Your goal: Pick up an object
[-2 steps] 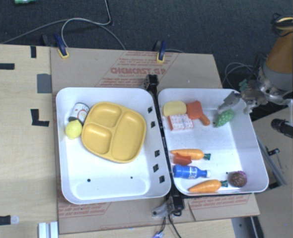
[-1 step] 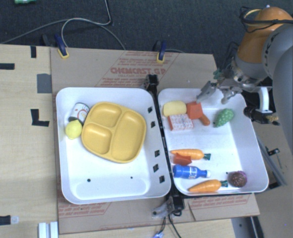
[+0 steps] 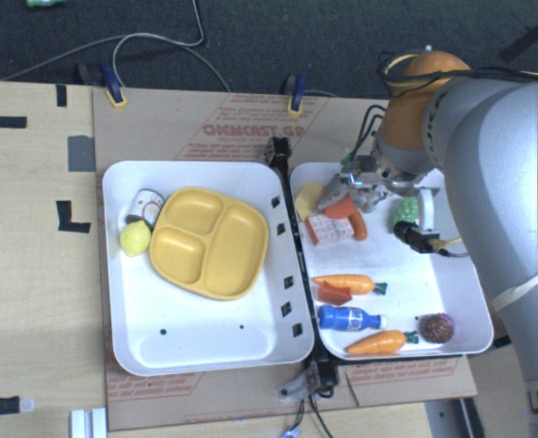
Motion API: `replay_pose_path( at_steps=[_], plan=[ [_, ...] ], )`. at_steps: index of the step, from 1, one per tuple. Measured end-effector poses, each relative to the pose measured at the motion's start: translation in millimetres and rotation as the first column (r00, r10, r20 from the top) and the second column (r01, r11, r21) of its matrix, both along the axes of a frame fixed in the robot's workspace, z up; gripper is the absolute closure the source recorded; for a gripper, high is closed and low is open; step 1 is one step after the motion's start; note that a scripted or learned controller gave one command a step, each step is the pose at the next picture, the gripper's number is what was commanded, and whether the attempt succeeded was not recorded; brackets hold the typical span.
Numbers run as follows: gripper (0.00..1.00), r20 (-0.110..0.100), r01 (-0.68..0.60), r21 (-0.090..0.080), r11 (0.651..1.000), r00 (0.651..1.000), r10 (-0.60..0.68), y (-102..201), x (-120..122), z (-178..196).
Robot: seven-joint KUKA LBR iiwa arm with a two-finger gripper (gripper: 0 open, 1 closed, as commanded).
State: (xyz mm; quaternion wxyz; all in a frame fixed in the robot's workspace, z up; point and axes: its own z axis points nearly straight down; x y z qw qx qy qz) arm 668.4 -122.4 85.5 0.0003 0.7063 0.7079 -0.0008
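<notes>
My gripper hangs low over the upper part of the right bin, below the arm's orange band. Right under it lie an orange-red sausage-shaped piece and a reddish packet; whether the gripper touches either cannot be made out. A pale yellow item lies just to its left and a green object just to its right. Lower in that bin lie two carrots, a blue bottle and a dark red ball.
The left bin holds a yellow divided plate, a yellow ball and a small round tin. A black divider runs between the bins. Cables and two clamps lie at the bench's far edge.
</notes>
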Motion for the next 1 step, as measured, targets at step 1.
replay_pose_path(
  at_steps=[1],
  plan=[
    [1.00,0.000,-0.001,-0.002,1.000,1.000,0.001,-0.2,0.1,9.8]
  ],
)
